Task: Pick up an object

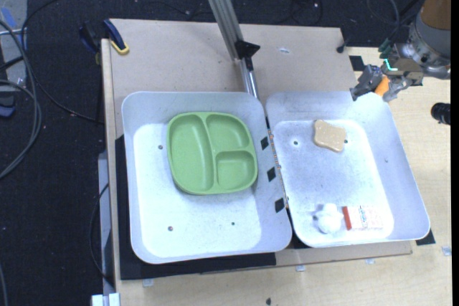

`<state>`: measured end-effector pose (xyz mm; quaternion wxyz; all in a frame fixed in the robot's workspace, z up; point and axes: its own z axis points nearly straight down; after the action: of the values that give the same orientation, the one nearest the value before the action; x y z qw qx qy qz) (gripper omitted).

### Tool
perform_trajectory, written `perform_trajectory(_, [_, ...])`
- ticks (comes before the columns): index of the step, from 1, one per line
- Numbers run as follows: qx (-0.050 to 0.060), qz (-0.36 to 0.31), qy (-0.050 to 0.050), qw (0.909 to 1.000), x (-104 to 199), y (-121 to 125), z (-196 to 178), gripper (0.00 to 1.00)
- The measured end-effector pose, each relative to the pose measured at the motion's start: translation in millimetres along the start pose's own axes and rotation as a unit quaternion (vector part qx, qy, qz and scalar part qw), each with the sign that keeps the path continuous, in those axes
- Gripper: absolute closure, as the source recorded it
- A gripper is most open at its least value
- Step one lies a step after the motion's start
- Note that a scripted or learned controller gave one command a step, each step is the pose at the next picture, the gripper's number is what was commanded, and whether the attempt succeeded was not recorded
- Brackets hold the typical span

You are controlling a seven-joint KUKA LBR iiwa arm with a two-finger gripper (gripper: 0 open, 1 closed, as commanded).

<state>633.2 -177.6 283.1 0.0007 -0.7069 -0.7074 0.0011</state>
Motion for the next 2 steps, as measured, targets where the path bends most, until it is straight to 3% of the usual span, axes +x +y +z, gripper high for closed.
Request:
perform_trajectory(1, [-0.002, 0.000, 0.000, 1.0000, 0, 1, -2, 0.00])
perform_trajectory(2, [0.001, 0.000, 0.000, 1.0000, 5, -9, 54, 0.00])
